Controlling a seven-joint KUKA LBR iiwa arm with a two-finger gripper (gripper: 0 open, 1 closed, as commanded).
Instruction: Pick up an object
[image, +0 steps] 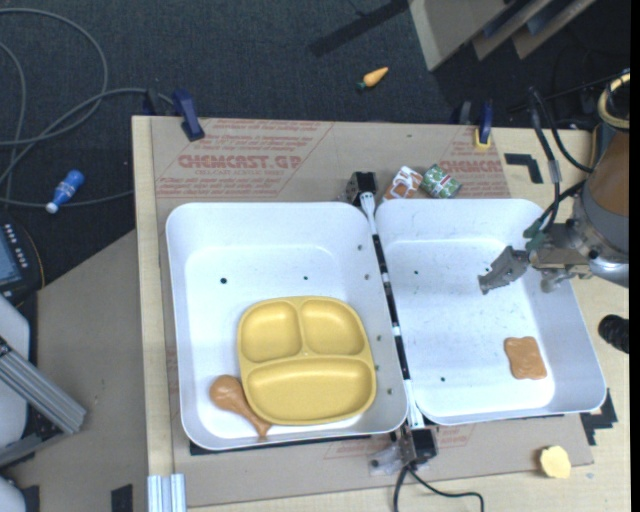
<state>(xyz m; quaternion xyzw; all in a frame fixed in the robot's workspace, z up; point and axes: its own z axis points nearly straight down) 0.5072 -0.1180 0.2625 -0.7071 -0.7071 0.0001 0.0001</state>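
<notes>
Nothing is lifted yet, as we read the camera view. Our gripper (497, 274) hovers over the right bin (450, 400) with its fingers spread and nothing between them. The nearest candidate, a tan flat piece (525, 358), lies on that bin's floor, below and right of the gripper. We judge descent and grasp remain.

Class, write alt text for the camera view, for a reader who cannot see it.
A gripper hangs over the right bin, up and left of a tan food piece. The left bin holds a yellow divided plate and a toy drumstick.
</notes>
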